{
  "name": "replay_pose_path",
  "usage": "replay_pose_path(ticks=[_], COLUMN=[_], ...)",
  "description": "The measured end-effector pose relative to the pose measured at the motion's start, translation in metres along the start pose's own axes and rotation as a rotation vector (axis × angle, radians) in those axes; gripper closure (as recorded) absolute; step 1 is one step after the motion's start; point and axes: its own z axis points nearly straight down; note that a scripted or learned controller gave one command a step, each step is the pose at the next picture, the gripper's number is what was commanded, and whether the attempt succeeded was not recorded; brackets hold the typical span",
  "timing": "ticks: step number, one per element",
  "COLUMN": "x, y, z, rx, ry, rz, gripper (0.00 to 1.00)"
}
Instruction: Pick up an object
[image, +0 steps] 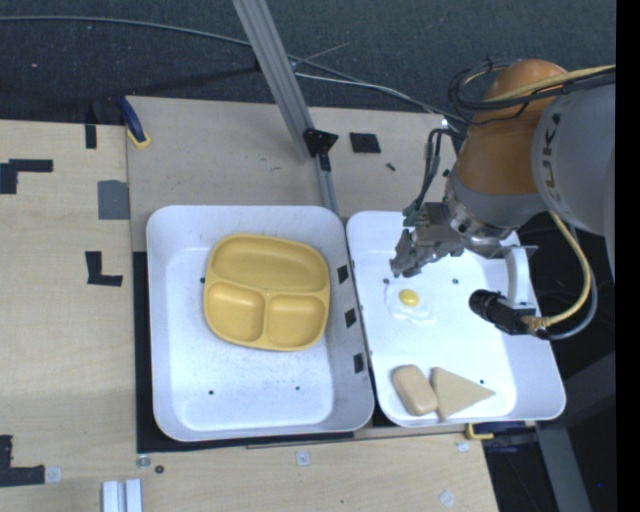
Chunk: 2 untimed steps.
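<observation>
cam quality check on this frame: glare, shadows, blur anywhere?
Camera view: lighting even, slight washout on the right bin, so the fried egg's white barely separates from the floor. Soft shadow under the yellow tray in the left bin. The gripper and wrist look soft, detail muddy. The bread pieces read clearly.

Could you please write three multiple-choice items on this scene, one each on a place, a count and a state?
1. Where does the yellow tray lie?
A. left bin
B. right bin
C. bare bench

2. How many food items lie in the right bin?
A. one
B. three
C. five

3. What is the end effector doing?
A. gripping the tray
B. lifting the egg
C. hanging above the fried egg, nothing visibly held

Key: 1 A, it fills the left bin. 2 B, egg, bread roll, wedge. 3 C, the egg lies flat below it.
</observation>
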Motion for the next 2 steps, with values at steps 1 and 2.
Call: replay_pose_path(ticks=[1,2], x=[0.049,0.101], y=[0.0,-0.001], z=[-0.002,-0.001], rx=[-0.001,0.0], ry=[0.0,-0.001], rz=[0.001,0.001], gripper=[1.0,1.0])
